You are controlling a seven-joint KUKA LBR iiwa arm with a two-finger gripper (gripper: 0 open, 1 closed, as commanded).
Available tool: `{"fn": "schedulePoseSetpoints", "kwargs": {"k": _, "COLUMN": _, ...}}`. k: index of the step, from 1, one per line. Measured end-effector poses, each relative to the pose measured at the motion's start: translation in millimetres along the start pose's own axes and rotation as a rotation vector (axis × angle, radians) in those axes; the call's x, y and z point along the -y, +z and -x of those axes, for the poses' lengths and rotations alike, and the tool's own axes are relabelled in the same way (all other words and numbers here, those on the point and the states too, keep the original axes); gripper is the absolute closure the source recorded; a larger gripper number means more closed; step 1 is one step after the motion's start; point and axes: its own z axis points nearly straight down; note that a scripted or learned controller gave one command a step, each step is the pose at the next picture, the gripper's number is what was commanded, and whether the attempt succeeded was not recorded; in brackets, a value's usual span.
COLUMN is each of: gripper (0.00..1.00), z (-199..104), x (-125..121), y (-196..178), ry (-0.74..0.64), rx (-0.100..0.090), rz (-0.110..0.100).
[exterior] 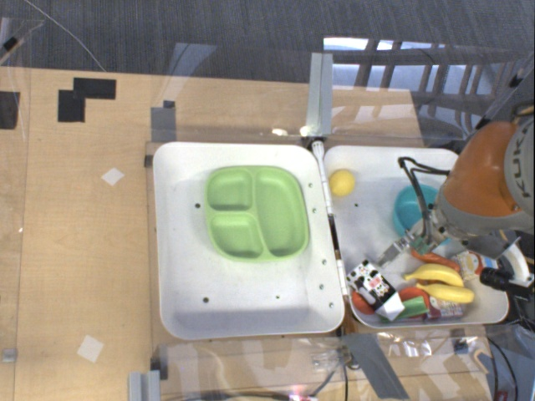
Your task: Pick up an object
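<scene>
Camera view: gripper [411,242] low inside the right bin [372,165], just above the banana [443,276], tips near the bin floor; jaws too small and blurred, cannot tell open or shut, nothing visibly between them. Banana lies on a clutter pile at the bin's near edge, with a red piece [411,293] and a black-and-white box [369,284] just left of it. Teal bowl [411,209] behind the gripper. Yellow ball [341,182] at the bin's far-left corner. Green tray [255,212] in the left bin [184,249].
</scene>
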Motion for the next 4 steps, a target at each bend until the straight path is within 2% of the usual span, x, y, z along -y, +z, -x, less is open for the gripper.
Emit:
{"fn": "schedulePoseSetpoints", "kwargs": {"k": 1, "gripper": 0.00, "z": 20, "x": -46, "y": 2, "ry": 0.116, "rx": -0.001, "rz": 0.000}}
{"fn": "schedulePoseSetpoints", "kwargs": {"k": 2, "gripper": 0.00, "z": 86, "x": -101, "y": 5, "ry": 0.327, "rx": -0.006, "rz": -0.007}}
{"fn": "schedulePoseSetpoints", "kwargs": {"k": 3, "gripper": 0.00, "z": 47, "x": -113, "y": 5, "ry": 0.363, "rx": -0.007, "rz": -0.007}}
{"fn": "schedulePoseSetpoints", "kwargs": {"k": 4, "gripper": 0.00, "z": 56, "x": -101, "y": 5, "ry": 0.283, "rx": -0.006, "rz": -0.006}}
